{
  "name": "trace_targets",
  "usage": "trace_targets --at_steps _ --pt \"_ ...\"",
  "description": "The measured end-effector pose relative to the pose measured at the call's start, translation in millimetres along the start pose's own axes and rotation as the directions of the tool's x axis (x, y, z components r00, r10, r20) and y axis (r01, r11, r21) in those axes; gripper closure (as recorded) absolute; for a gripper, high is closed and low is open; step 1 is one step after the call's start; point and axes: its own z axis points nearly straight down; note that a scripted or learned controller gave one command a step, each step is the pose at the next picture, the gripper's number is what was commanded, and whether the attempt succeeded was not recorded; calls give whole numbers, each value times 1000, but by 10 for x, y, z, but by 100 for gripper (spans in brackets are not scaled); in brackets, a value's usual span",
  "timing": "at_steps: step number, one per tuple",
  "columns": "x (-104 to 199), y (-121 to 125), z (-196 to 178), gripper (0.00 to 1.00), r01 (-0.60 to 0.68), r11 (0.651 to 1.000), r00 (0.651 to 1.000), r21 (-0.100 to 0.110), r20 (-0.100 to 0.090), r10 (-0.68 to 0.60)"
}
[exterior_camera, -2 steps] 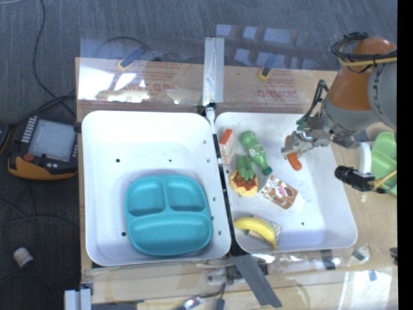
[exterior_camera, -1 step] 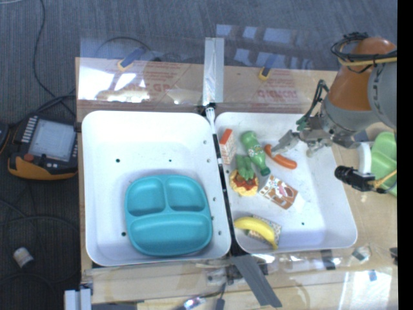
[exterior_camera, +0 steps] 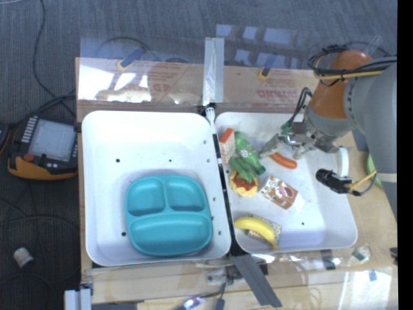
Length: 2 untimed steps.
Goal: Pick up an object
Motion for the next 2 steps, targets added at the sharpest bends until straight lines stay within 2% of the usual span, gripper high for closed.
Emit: trace_targets --at_steps 1,2 --pt "10 16 -119 100 0 1000 1000 -4 -4 0" --pt "331 -454 -1151 100 292 956 957 8 -7 -292"
